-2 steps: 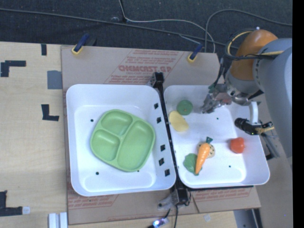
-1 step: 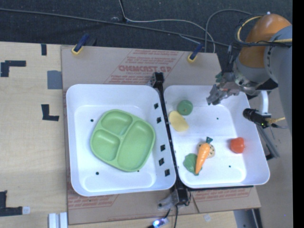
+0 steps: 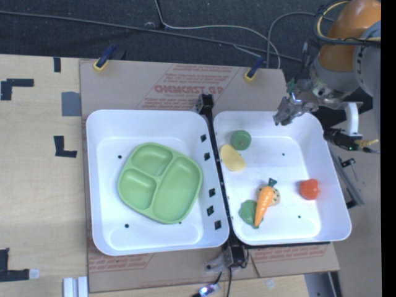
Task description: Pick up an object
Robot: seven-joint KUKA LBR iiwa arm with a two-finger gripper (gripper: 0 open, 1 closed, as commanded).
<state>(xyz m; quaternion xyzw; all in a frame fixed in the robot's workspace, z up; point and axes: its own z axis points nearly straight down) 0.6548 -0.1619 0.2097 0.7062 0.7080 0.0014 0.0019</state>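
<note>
The carrot lies in the right bin, near its front, leaning on a green piece — likely light, hard and slick, best pinched across its orange middle. The gripper hovers over the bin's far rim — its grip state cannot be told.

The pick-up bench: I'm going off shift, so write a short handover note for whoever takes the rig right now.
Gripper: above the far rim of the right bin, holding nothing that can be seen.
Right bin holds: green round piece, yellow piece, carrot lying partly over a green piece, red piece.
Left bin holds a green divided plate.
Done: nothing picked yet.
Left: descend, grasp one object, lift.
</note>
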